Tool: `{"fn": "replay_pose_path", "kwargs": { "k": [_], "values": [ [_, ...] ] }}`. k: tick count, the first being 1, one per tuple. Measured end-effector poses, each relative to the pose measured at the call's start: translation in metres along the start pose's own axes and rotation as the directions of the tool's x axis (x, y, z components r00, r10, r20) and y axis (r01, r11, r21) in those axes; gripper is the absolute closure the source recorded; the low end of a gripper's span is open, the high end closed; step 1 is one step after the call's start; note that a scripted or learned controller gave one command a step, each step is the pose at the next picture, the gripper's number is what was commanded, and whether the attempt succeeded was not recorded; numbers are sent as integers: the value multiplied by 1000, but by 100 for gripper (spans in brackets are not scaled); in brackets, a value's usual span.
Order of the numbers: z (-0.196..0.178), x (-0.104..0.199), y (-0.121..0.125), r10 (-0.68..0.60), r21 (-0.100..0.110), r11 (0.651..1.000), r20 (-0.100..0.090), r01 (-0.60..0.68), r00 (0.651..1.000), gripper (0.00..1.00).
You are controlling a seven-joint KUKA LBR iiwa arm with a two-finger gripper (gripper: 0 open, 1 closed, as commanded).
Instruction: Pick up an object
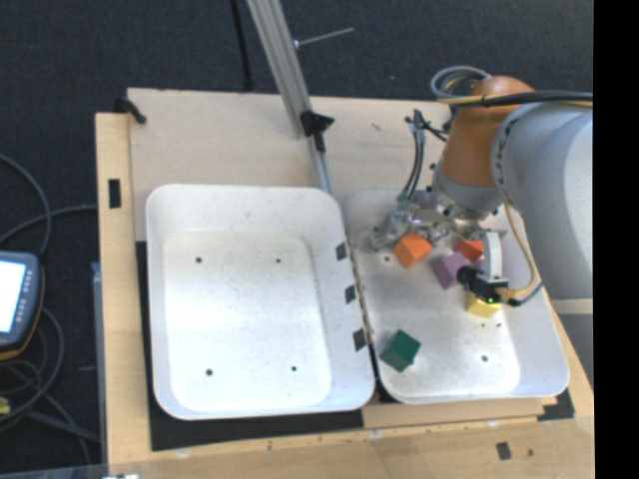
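While the grey arm [544,183] reaches in over the right bin [519,367], its gripper [419,230] sits low just above an orange block [410,250]; whether it is released or clenched cannot be told. Nearby lie a green cube [400,349], a purple block [446,268] and a yellow piece [483,306].

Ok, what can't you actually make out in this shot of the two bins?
- Claw in the camera view: the wrist and cables above it cover it, so its hold on anything is unclear.
- Orange block: partly under the claw; contact unclear.
- Red piece: half hidden by the arm.
- Yellow block: a black part covers its top.
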State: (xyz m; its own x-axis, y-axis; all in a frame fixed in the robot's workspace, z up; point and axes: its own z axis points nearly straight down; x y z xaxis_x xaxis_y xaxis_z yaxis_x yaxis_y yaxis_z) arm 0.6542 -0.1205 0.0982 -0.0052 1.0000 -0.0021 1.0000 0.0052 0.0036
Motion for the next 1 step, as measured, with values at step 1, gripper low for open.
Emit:
{"fn": "replay_pose_path", "kwargs": {
  "k": [1],
  "values": [
    [-10, -3, 0, 5, -1, 1000, -2, -5, 1000, 100]
  ]
}}
